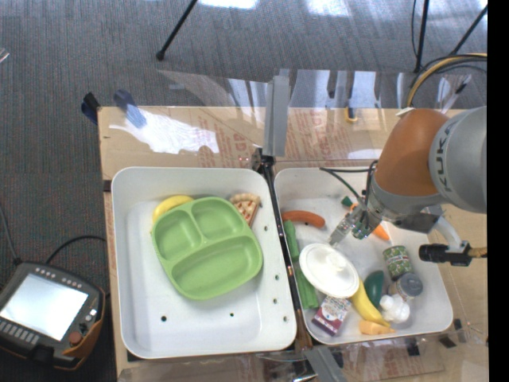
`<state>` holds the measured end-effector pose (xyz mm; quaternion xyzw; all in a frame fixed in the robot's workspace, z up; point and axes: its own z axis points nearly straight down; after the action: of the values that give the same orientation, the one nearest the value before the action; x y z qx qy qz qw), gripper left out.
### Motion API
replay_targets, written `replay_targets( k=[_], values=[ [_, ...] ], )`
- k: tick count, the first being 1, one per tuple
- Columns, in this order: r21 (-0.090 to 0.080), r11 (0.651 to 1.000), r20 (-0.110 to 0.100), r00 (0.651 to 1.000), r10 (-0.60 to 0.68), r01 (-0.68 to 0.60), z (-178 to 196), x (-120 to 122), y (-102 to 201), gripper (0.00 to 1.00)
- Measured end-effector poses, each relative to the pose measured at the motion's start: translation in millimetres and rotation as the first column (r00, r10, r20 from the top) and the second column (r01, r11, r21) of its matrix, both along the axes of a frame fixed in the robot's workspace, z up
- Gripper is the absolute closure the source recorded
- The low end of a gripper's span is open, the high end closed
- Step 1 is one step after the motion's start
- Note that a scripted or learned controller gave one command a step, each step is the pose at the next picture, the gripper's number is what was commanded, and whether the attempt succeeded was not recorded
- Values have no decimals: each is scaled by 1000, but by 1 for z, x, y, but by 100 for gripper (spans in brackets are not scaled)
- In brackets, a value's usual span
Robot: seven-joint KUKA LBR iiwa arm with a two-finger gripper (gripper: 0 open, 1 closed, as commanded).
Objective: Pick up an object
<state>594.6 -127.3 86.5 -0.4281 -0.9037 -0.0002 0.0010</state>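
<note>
My gripper [352, 229] hangs low over the middle of the right bin [442, 313], below the orange wrist band. Its fingers look open, with nothing between them. Just below it to the left lies a round white lid [329, 270]. An orange sausage [303, 217] lies to its left, and an orange piece [383, 232] peeks out at its right. Further right stand a green-labelled tin [396, 259] and a small grey can [410, 285]. A banana [367, 303], a dark green fruit [374, 283], a white lump [394, 307] and a purple box [330, 315] fill the near end.
Green sticks [291, 243] lie along the right bin's left wall. The left bin [135, 293] holds a green divided plate [208, 245], a yellow fruit [170, 205] and a pizza slice [246, 208]. A tablet [44, 309] sits on the floor at the left.
</note>
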Motion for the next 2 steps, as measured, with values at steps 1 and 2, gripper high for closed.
replay_targets(
  k=[1,2],
  values=[
    [0,1000,1,1000,-1,1,0,0,0,0],
    [0,1000,2,1000,2,-2,1,48,32,0]
  ],
)
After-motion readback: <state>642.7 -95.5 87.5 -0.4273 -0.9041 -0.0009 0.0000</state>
